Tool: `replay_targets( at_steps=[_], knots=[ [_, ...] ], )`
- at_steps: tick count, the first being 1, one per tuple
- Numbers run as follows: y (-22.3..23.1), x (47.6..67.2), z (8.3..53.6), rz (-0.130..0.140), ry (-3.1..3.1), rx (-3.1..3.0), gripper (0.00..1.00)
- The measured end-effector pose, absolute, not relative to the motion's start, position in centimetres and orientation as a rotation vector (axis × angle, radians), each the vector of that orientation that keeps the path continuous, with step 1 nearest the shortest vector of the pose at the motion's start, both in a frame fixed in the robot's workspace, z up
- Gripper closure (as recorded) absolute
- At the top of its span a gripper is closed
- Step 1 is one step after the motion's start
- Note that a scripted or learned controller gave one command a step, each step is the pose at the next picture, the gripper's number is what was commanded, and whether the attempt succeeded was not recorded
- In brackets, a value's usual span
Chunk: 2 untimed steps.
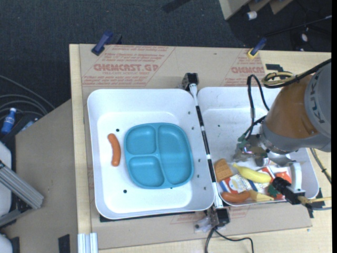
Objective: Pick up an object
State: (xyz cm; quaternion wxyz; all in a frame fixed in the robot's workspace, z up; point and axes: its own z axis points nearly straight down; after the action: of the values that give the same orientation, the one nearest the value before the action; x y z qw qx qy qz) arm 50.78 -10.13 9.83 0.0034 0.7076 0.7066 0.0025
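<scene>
The grey arm with its orange band (291, 109) reaches into the right bin (226, 107) from the right. Its gripper (248, 151) hangs low over a heap of toy food at that bin's front. The heap holds a yellow banana (253, 174), a tan bread slice (223, 169), a red-orange sausage (236, 196) and a white printed packet (238, 184). The gripper sits just above and left of the banana. I see nothing clearly between its fingers.
In the left bin (100, 109) lies a blue divided plate (157, 155), with an orange sausage (114, 149) beside it on the left. A black divider rail (200, 128) separates the bins. Cables (276, 78) run along the arm at the back right.
</scene>
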Motion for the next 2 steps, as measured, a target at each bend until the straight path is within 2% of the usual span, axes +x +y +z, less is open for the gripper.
replay_targets(
  at_steps=[1, 2],
  knots=[
    [-10.12, 50.76, 9.82, 0.007, 2.216, 2.218, 0.00],
    [-10.10, 50.78, 10.79, 0.008, 2.214, 2.219, 1.00]
  ],
)
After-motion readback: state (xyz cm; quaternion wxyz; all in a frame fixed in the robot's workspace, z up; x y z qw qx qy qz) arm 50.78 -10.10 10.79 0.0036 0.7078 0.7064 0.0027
